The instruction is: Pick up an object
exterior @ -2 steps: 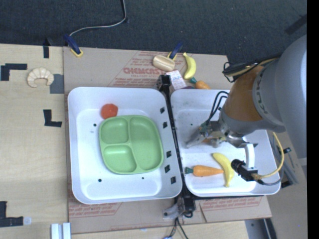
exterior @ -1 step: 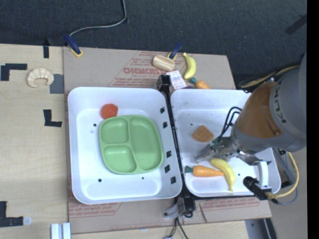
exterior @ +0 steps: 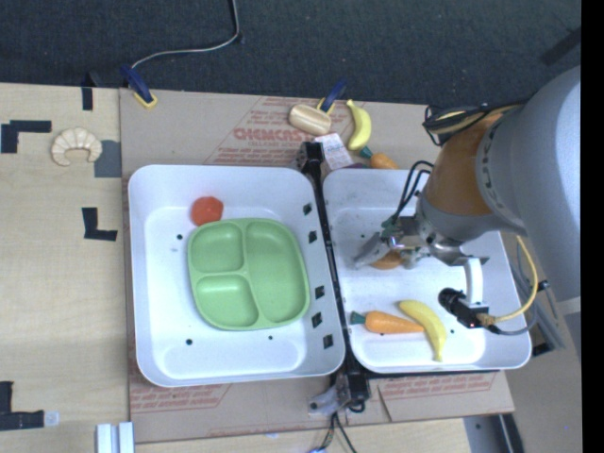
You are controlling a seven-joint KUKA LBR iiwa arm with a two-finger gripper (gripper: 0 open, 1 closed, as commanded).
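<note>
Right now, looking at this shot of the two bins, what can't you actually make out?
- Gripper in the right bin, camera view: blurred, and the wrist covers it, so its state is unclear.
- Orange object under the gripper: mostly hidden by it; its identity and whether it is held cannot be told.
- Items behind the bins near the banana: small and crowded, the packet unreadable.
- Arm: cut off by the right edge.

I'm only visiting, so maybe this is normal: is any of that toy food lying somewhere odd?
Yes. A croissant lies alone on the bench, far left of both bins. A bread roll and a banana lie on the cardboard behind the bins, not inside them.
</note>
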